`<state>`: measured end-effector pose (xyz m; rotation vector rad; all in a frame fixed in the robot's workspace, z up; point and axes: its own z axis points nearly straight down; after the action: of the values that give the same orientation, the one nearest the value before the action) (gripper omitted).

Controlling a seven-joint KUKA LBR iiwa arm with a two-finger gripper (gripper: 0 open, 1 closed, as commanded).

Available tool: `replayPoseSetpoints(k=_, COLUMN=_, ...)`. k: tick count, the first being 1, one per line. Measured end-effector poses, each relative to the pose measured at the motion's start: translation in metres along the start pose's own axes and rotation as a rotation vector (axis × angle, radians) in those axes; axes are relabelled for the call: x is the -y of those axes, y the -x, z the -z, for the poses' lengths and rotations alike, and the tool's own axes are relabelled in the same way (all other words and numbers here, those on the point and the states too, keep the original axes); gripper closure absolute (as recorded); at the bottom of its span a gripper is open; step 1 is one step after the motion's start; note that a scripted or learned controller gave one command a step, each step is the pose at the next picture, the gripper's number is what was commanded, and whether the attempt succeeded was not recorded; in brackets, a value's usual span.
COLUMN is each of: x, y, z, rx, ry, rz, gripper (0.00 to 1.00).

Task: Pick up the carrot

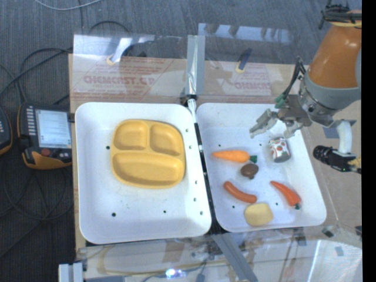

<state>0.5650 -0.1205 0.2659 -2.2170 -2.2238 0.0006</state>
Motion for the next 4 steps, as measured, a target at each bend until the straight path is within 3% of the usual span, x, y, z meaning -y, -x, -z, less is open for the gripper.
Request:
replayPoseSetpoints(k=1, x=-0.059, y=-0.011, z=-0.146, rx=0.0, ry=-0.001, rz=0.173, gripper=0.0)
replayPoseSetpoints(k=2, x=-0.036, y=-0.02, z=-0.175, rx=0.003, ry=0.015, rz=0.085, gripper=0.0)
replayPoseSetpoints(k=3, x=-0.009, y=-0.013, z=-0.174, rx=0.006, ry=0.02, rz=0.178, gripper=0.0)
replayPoseSetpoints(k=4, x=-0.01, y=-0.013, z=-0.164, rx=0.004, ry=0.023, rz=0.177, gripper=1.0)
